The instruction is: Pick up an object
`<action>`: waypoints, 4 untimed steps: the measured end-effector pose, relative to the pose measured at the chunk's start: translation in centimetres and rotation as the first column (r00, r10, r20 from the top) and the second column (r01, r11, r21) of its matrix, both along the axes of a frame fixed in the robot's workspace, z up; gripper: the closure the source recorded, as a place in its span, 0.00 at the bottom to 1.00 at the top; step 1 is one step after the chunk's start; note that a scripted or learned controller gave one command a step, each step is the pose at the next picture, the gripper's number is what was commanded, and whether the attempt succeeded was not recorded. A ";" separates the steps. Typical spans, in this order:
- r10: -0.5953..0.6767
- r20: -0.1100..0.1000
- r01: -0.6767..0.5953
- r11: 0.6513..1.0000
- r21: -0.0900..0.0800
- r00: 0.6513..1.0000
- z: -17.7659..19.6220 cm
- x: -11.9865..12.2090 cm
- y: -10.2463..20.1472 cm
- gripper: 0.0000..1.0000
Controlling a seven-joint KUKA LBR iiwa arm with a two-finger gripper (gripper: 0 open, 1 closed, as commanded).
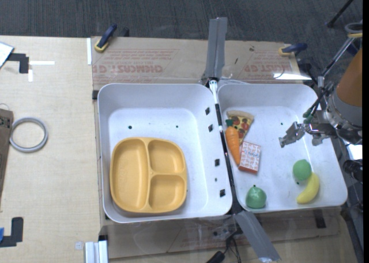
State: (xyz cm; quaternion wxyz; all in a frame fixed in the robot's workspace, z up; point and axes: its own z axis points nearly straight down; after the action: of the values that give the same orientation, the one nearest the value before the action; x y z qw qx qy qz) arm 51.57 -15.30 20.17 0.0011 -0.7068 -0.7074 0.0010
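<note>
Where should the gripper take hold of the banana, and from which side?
Grip the banana at its middle, from above, with the pinch across its narrow width. It lies flat and slanted near the right bin's wall, a green ball close by, so side approaches look crowded.

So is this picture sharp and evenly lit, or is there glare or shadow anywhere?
Camera view: lighting is soft and even, and the white bins show no strong glare. The banana and yellow divided plate look crisp with faint shadows. The hand looks slightly soft. The dark floor at the top is dim.
</note>
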 end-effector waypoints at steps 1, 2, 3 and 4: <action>0.190 0.000 -0.190 0.982 0.000 0.982 -1.1 -2.1 9.6 0.00; -0.233 -0.001 0.233 0.973 -0.001 0.973 -10.6 0.2 1.2 0.00; -0.398 0.000 0.398 0.917 -0.003 0.917 4.8 1.9 11.4 0.00; -0.210 -0.001 0.210 0.978 -0.002 0.978 -1.1 0.0 15.5 0.00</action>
State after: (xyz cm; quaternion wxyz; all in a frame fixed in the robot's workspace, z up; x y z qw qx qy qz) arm 51.57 0.19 19.05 0.0010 -0.7776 -0.6288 0.0020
